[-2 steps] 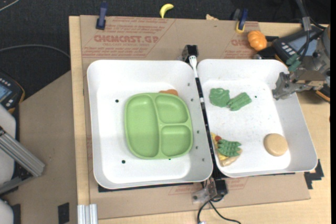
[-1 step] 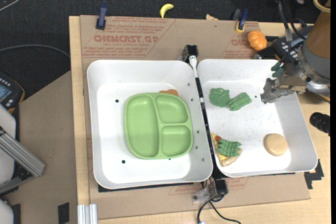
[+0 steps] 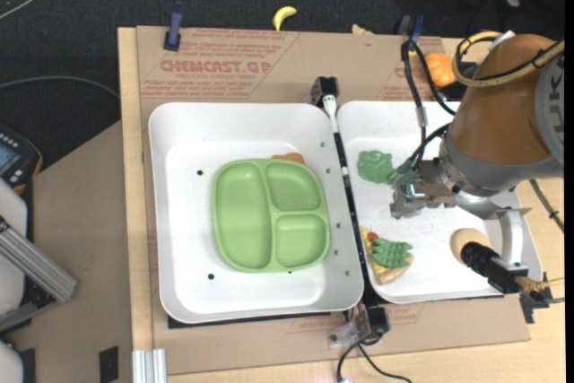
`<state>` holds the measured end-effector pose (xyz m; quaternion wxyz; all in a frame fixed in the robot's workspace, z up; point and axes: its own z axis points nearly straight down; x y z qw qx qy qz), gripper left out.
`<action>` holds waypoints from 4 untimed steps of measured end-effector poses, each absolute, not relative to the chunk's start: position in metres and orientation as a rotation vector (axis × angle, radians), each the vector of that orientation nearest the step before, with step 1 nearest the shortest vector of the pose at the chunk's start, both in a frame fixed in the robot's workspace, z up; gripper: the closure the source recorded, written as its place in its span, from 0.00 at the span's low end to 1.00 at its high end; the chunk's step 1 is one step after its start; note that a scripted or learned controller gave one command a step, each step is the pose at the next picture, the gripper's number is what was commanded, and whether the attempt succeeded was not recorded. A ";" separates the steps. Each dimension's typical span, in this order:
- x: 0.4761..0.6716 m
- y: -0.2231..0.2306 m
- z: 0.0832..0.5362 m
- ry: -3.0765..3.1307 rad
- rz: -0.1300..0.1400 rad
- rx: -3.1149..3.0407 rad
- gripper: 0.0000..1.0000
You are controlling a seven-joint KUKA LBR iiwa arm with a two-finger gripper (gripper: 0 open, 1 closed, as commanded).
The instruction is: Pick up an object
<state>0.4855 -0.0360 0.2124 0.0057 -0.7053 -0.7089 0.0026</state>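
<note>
My gripper (image 3: 405, 198) hangs over the middle of the right bin (image 3: 430, 287), at the end of the grey and orange arm that comes in from the right. A green leafy toy (image 3: 375, 166) lies just up and left of it. A flat tan piece with a green top (image 3: 390, 254) rests near the bin's front left corner, below the gripper. A pale round object (image 3: 465, 239) sits to the gripper's lower right, partly behind the robot's hardware. Nothing shows between the gripper's tips.
The left bin (image 3: 175, 193) holds a green divided plate (image 3: 270, 214), with a small orange piece (image 3: 289, 159) at its far edge. On the board behind the bins lie a yellow banana toy (image 3: 284, 15) and an orange ball (image 3: 438, 67). A blue clamp (image 3: 173, 27) grips the back left.
</note>
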 end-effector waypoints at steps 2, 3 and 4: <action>0.479 0.030 0.233 -2.228 -0.003 -2.211 1.00; 0.481 0.029 0.437 -2.234 -0.027 -2.228 1.00; 0.481 0.057 0.329 -2.218 0.013 -2.215 1.00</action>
